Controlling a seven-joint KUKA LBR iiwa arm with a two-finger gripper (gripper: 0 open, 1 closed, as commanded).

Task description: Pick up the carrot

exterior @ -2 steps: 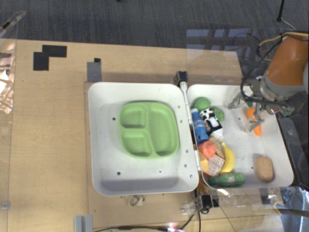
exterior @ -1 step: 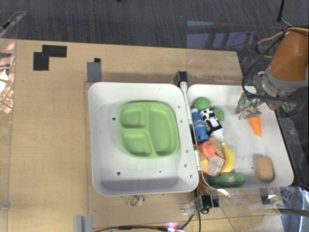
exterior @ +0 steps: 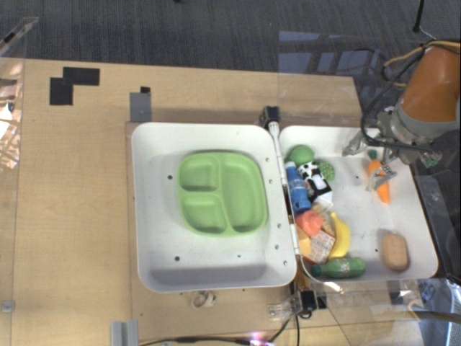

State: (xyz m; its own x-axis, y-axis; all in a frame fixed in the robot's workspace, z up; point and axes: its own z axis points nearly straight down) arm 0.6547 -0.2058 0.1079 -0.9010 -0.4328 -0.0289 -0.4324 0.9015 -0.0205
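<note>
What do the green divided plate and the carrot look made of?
Green divided plate: probably moulded plastic, one even matte colour with soft rounded dividers. Carrot: likely a plastic toy, flat bright orange with a green tip; too small to be sure.

Tray [exterior: 220,193] in left bin [exterior: 155,215] (centred)

The scene is seen from a single camera fixed above the surface [exterior: 72,215] and tilted downward at a slant, so that the far floor is shown along the top of the frame and the near edge of the surface along the bottom. Both white bins are taken in whole: the left bin [exterior: 148,193] sits near the centre of the frame, the right bin [exterior: 425,251] toward the right side. The arm [exterior: 432,92] is caught at the upper right, entering from that side. The view is moderately distant.
</note>
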